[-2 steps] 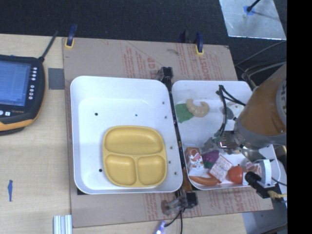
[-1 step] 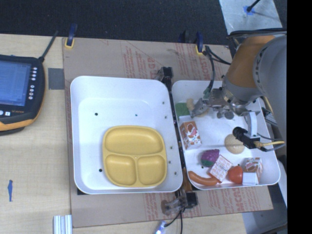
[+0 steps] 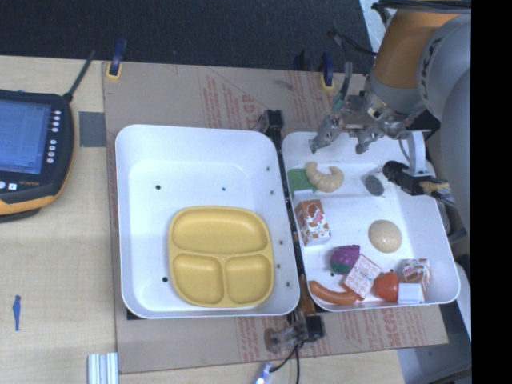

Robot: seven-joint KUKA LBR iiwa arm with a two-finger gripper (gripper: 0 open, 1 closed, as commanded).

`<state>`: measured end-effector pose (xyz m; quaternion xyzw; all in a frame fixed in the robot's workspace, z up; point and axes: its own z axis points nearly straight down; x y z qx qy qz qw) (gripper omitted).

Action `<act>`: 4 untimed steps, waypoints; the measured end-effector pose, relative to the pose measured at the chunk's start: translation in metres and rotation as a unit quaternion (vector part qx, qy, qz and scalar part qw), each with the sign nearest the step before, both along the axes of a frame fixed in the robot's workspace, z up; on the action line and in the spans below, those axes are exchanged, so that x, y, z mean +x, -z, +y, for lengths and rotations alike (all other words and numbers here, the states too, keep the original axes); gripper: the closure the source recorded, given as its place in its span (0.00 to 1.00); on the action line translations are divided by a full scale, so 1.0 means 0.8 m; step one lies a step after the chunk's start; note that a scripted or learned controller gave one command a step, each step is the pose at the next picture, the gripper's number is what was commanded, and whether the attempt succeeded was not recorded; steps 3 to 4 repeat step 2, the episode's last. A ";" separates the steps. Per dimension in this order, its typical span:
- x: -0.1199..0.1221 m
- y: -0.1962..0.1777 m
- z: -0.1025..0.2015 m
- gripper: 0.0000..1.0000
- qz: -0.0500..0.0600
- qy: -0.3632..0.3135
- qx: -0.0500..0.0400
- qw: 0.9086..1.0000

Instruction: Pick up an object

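My gripper [image 3: 344, 140] hangs over the far edge of the right bin [image 3: 442, 238], its two fingers spread apart with nothing between them. Just below it lie a tan croissant [image 3: 326, 177] and a green block [image 3: 300, 179]. Further down the bin are a red-and-white carton [image 3: 313, 222], a grey stone-like piece [image 3: 374, 185], a beige round bun [image 3: 385, 235], a purple grape bunch [image 3: 345, 257], a sausage [image 3: 334, 294], a pink-white packet [image 3: 362, 275], a red tomato [image 3: 386, 286] and a small wrapped item [image 3: 415, 274].
The left bin [image 3: 152, 158] holds a yellow divided tray [image 3: 221, 256]. A tablet-like pendant [image 3: 32, 149] lies on the bench at far left. Clamps [image 3: 114, 58] pin the cardboard sheet under the bins.
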<state>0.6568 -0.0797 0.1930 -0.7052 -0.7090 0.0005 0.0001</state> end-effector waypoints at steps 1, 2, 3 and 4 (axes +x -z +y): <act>-0.001 -0.001 -0.081 0.00 0.000 0.002 0.000 1.000; -0.029 -0.001 -0.136 0.00 0.001 0.001 0.000 1.000; -0.029 -0.001 -0.136 0.00 0.001 0.001 0.000 1.000; -0.029 -0.001 -0.136 0.00 0.001 0.001 0.000 1.000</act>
